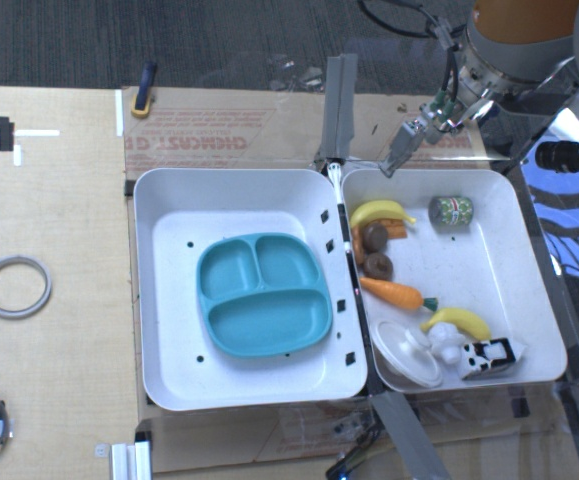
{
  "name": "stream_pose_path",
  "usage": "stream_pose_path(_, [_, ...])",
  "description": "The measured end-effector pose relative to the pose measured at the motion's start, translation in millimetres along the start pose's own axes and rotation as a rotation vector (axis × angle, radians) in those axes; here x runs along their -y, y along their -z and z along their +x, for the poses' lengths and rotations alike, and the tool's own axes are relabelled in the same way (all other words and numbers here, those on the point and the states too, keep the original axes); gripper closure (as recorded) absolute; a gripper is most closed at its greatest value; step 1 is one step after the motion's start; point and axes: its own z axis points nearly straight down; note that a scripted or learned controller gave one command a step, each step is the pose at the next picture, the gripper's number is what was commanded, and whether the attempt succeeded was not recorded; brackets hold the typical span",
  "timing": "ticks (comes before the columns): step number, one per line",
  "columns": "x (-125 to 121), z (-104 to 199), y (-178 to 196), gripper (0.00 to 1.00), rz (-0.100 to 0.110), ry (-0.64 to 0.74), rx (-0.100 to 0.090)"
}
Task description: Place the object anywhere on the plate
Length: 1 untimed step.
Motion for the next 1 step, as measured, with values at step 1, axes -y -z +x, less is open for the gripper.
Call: stream_pose_path(1, [-1.1, 0.0, 7.7, 1.00, 0.003, 0.003, 0.002])
